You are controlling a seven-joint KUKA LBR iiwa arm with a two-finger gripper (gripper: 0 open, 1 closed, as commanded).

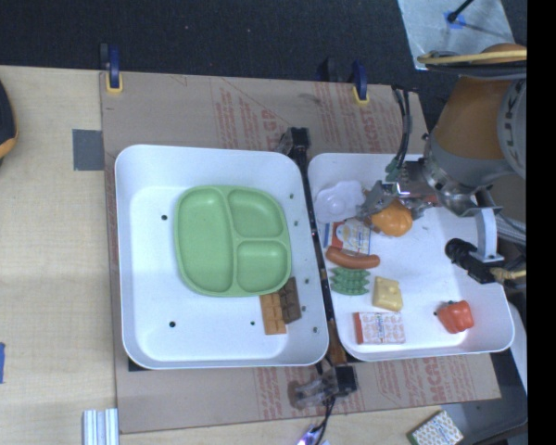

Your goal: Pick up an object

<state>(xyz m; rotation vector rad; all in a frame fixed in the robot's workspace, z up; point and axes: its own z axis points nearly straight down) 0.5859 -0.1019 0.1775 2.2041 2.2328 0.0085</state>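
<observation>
1. The grey arm with its orange band (pixel 473 119) reached in from the right, and its two-finger metal pincer (pixel 385 199) sat low over the upper part of the right shallow white bin (pixel 500 332).
2. Whether the pincer was released or clenched could not be told; its tips were too small and cluttered to read.
3. A rounded orange toy fruit (pixel 392 221) lay directly under and touching the pincer's tip, just below it; no grasp on it could be made out.
4. Just left of the pincer lay a clear, whitish plastic cup (pixel 338 198), and below-left a small printed packet (pixel 354 236).
5. Further below the pincer lay a red-orange toy sausage (pixel 352 259), then a green ridged toy piece (pixel 349 281), a pale yellow cheese-like wedge (pixel 386 293) and a flat red-and-white printed packet (pixel 379 327).
6. Below and right of the pincer, well apart, sat a red toy pepper-like lump (pixel 455 316).
7. Far left of the pincer, the left white bin (pixel 148 332) held a light green three-compartment plastic plate (pixel 232 239) and a brown chocolate-bar-like block (pixel 280 309).
</observation>
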